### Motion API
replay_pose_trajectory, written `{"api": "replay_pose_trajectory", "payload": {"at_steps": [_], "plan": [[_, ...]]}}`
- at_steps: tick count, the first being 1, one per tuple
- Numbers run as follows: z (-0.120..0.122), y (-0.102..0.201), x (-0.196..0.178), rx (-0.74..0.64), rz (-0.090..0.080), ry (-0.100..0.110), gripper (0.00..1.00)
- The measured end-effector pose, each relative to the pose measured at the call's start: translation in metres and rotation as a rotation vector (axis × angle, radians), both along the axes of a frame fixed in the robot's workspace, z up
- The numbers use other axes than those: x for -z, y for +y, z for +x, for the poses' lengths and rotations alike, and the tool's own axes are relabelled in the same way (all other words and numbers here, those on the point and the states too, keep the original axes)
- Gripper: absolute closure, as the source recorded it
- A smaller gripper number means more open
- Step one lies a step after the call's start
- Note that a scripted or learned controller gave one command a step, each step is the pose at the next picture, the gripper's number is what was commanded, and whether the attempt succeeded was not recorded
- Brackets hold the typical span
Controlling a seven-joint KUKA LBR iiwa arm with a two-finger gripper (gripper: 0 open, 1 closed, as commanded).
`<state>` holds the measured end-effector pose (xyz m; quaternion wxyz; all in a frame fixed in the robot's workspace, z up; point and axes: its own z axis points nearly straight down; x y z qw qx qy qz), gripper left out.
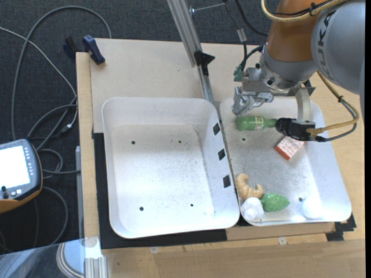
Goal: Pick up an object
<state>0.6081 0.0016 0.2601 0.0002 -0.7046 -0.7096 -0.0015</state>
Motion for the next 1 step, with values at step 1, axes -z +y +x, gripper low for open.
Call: {"api": "replay_pose_trajectory", "payload": {"at_steps": [1], "plan": [[0.0091,0.0616,0.0150,0.000,-0.001,0.001,1.00]]}}
